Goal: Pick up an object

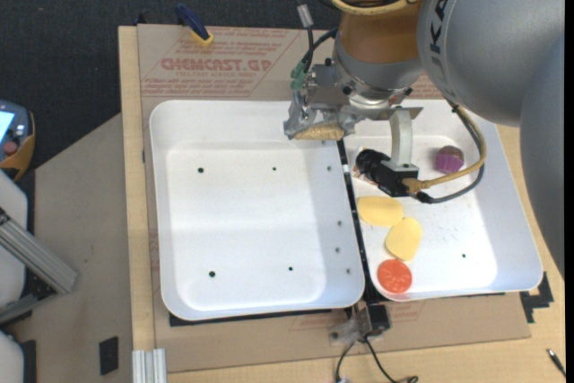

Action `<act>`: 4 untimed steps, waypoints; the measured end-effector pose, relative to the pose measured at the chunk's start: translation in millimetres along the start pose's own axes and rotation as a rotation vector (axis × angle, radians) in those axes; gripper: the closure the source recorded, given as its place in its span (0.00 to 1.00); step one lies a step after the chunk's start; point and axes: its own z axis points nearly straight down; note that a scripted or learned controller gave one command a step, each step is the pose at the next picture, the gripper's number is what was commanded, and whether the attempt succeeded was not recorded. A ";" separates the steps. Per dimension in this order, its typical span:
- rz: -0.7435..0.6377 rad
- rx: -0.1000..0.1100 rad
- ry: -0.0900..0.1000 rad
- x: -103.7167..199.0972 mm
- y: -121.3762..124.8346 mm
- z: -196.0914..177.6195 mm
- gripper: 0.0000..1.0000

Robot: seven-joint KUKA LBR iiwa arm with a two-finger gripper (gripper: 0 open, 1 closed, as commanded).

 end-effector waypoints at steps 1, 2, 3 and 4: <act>0.000 -0.009 0.004 48.9 -4.7 -156.1 1.00; -0.001 -0.004 0.005 91.3 -41.8 -272.8 1.00; 0.009 0.024 -0.008 86.8 -27.8 -140.6 1.00; 0.002 -0.004 0.004 122.0 -41.2 -272.2 1.00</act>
